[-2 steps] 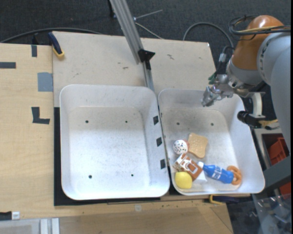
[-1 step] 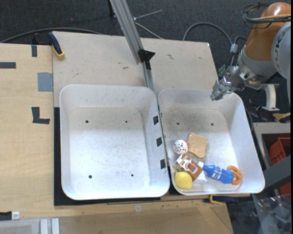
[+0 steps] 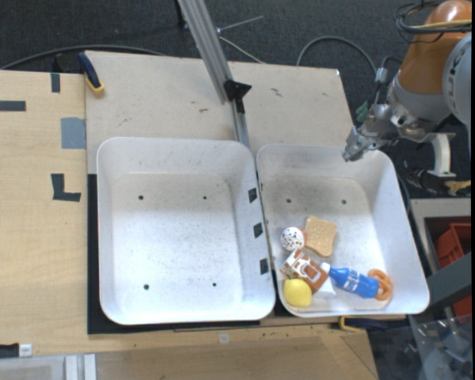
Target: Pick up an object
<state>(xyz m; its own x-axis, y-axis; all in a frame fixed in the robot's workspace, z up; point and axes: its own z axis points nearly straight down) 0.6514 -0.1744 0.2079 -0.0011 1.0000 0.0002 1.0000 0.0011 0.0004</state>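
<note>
Clearly, a lot could have gone wrong from this spot. The small grey metal tool (image 3: 355, 150) on the end of the grey and orange robot arm (image 3: 427, 62) hung by the far right corner of the shallow white plastic bin on the right (image 3: 396, 204), close to its rim. It had nothing in it. I could not tell how it was set for grabbing, because it looked too small and dark.

If the tool went straight down there, it might have hit the rim or just touched bare bin floor, since no toy lay under it.

All the toys sat in a tight little pile at the near end of that bin, well apart from the tool and to its left. They were a tan toast-shaped piece (image 3: 321, 237), a small white ball with dark spots (image 3: 292, 237), an orange and white boxy toy (image 3: 305, 270), a round yellow lemon-like ball (image 3: 298, 293), a blue bottle-shaped toy (image 3: 354, 281) and an orange ring-shaped piece (image 3: 381, 284).

Because they touched each other, the tool might have pushed two at once, or knocked one away. The round balls looked like they could roll off. The yellow ball sat right by the near rim, so the wall could have got in the way.

The other shallow white bin on the left (image 3: 111, 212) stood beside it on the pale wooden tabletop (image 3: 32, 212).
</note>
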